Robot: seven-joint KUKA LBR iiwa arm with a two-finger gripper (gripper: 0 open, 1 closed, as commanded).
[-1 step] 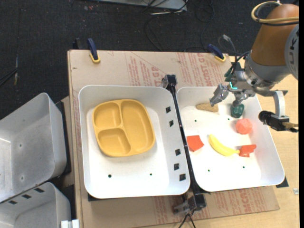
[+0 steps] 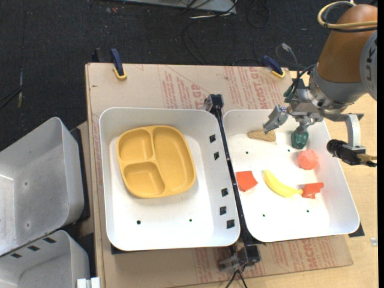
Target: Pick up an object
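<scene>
The right bin (image 2: 288,224) holds several small objects. A tan flat piece (image 2: 262,135) and a dark green object (image 2: 299,139) lie at its far side. Nearer the front are a pink ball (image 2: 308,159), a yellow banana (image 2: 281,185), an orange-red square (image 2: 246,180) and a small red piece (image 2: 312,189). My gripper (image 2: 289,123) hangs over the bin's far edge, open. One finger is just above the tan piece and the other just above the green object. Nothing sits between the fingers.
The left bin (image 2: 120,221) carries a yellow divided plate (image 2: 156,161). A black divider rail (image 2: 225,173) runs between the bins. Clamps (image 2: 119,63) hold the cardboard bench at the back. Grey tubs (image 2: 36,173) stand off the bench to the left.
</scene>
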